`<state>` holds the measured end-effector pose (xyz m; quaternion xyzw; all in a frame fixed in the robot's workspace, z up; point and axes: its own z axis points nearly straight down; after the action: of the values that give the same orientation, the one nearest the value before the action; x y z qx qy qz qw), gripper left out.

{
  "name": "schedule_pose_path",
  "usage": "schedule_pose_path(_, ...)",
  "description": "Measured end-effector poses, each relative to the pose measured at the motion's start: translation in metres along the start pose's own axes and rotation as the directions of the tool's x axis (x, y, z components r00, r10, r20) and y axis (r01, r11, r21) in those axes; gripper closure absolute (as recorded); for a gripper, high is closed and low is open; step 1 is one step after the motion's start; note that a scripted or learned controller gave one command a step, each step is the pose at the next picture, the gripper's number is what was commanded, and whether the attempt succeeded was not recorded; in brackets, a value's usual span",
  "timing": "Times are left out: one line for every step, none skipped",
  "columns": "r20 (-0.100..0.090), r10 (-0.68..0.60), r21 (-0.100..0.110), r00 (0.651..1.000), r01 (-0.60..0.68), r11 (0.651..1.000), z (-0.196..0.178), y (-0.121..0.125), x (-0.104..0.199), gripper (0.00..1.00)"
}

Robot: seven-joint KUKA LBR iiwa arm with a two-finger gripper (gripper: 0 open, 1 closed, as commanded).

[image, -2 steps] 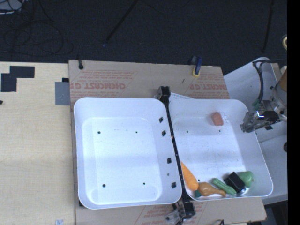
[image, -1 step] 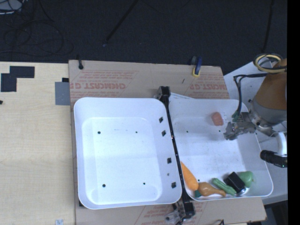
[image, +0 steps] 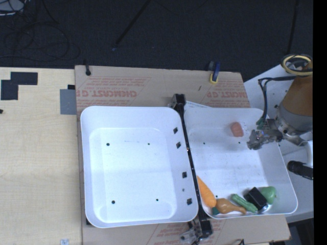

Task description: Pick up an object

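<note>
In the right bin (image: 271, 160) a small pink block (image: 236, 129) lies near the far side. At the bin's near edge sit an orange carrot-shaped piece (image: 206, 191), a tan piece (image: 225, 205), a green pod-like piece (image: 243, 202), a black block (image: 256, 198) and a green round piece (image: 268, 192). My gripper (image: 254, 141) hangs at the bin's right side, just right of the pink block and apart from it. I see nothing between its fingers.
The left bin (image: 92, 137) stands beside the right one, with a black divider bar (image: 185, 147) between them. Both rest on a cardboard sheet (image: 127, 86). A blue clamp (image: 213, 71) holds the sheet's far edge.
</note>
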<state>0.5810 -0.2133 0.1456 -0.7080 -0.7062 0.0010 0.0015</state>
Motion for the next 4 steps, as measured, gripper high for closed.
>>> schedule_pose_path(0.001, 0.005, 0.0, 1.0, -0.005, 1.0, -0.01, -0.001, -0.002, 1.0)
schedule_pose_path(0.001, 0.009, 0.0, 1.0, -0.009, 1.0, -0.019, -0.001, -0.004, 1.0)
schedule_pose_path(0.002, 0.012, -0.001, 1.0, -0.012, 1.0, -0.029, -0.001, -0.005, 1.0)
schedule_pose_path(0.003, 0.015, -0.002, 1.0, -0.015, 1.0, -0.038, -0.002, -0.007, 1.0)
